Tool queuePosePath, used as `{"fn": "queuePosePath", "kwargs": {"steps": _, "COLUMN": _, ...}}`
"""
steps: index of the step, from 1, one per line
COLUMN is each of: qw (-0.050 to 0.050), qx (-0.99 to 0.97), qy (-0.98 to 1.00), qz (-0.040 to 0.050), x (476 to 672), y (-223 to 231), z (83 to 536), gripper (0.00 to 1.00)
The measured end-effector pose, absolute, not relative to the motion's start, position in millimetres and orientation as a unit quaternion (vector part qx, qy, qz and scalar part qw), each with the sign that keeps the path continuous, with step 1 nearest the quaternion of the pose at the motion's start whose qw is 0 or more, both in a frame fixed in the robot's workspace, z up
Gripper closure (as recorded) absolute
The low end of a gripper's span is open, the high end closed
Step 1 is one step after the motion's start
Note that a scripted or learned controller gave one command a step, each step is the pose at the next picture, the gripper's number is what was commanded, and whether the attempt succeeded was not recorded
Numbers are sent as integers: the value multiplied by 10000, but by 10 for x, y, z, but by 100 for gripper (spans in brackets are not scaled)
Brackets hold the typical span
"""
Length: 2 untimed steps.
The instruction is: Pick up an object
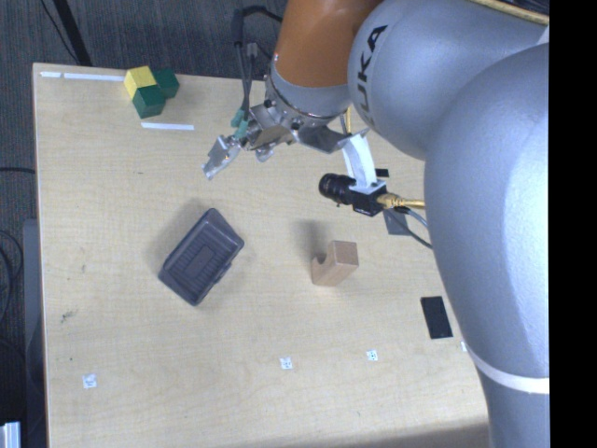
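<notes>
My gripper (241, 154) hangs above the upper middle of the wooden bench top, its two metal fingers spread apart with nothing between them. A dark grey ribbed rectangular block (201, 257) lies flat below and left of the gripper, well apart from it. A small tan wooden block (334, 262) rests below and to the right. A yellow block (140, 79) and a green block (154, 95) sit together at the far left corner.
The large grey arm (466, 157) with its orange band covers the right side and top. A black cable fitting (353, 192) hangs off the wrist. A small black rectangle (435, 317) lies near the arm. A white strip (168, 126) lies below the green block.
</notes>
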<state>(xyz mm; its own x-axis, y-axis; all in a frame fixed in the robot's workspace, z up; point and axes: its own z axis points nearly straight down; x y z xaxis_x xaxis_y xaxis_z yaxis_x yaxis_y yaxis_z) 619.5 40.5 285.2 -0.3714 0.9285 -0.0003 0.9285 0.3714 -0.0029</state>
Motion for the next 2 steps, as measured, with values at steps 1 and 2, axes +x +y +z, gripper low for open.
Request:
{"fn": "queuePosePath", "kwargs": {"steps": 1, "qw": 22, "qx": -5492, "qy": -8357, "qz": 24, "x": 6560, "y": 353, "z": 1889, "gripper": 0}}
{"fn": "queuePosePath", "kwargs": {"steps": 2, "qw": 19, "qx": -5145, "qy": -8575, "qz": 15, "x": 5997, "y": 106, "z": 1901, "gripper": 0}}
